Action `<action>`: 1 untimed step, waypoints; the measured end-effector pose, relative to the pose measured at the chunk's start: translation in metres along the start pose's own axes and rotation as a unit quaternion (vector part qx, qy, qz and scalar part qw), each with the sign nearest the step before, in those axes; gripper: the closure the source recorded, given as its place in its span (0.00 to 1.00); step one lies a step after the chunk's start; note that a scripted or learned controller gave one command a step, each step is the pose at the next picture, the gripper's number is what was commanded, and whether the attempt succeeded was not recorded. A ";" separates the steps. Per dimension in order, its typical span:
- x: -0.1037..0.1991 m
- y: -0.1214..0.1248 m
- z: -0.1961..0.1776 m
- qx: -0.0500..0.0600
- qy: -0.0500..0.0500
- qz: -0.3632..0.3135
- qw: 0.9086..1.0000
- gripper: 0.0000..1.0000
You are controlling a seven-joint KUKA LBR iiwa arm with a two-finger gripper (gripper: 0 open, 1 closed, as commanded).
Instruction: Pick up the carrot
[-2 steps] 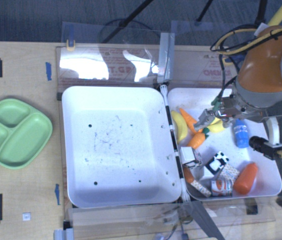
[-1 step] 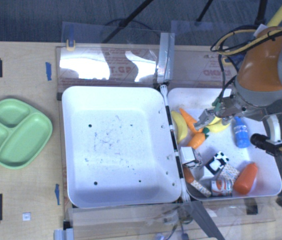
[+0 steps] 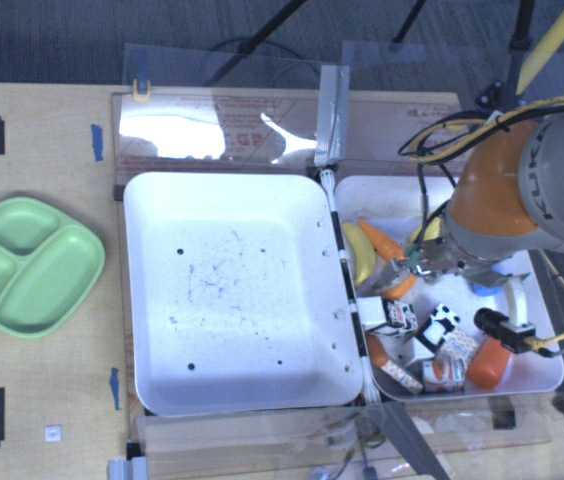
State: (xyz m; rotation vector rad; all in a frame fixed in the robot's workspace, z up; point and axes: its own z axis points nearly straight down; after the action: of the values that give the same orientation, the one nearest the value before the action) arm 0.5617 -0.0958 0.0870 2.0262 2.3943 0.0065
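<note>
Camera view: a fixed overhead look, at a slant, at two white bins on a wooden bench.
Arm: the grey KUKA arm (image 3: 552,183), orange band above the wrist, reaches in from the right and dips into the right bin (image 3: 547,373).
Gripper: the gripper (image 3: 417,266) sits low among the clutter at the bin's left side; whether its jaws are wide, narrow or closed on anything cannot be told from this angle.
Carrot: the carrot (image 3: 382,240) lies near the right bin's upper left, tilted, just beside a banana (image 3: 360,253) and just left of the gripper.
Other contents: a black-and-white checked item (image 3: 440,325), a small can (image 3: 444,371) and an orange-red object (image 3: 489,364) crowd the bin's lower half.
Left bin: the left bin (image 3: 232,288) shows faint scuff marks.
Bench, far left: a green divided plate (image 3: 27,265) rests well apart from both bins.
</note>
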 end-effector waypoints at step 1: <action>-0.001 0.001 -0.011 -0.003 -0.001 0.002 1.000 1.00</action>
State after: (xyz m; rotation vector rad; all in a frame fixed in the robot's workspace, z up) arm 0.5630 -0.0969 0.0982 2.0272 2.3871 0.0119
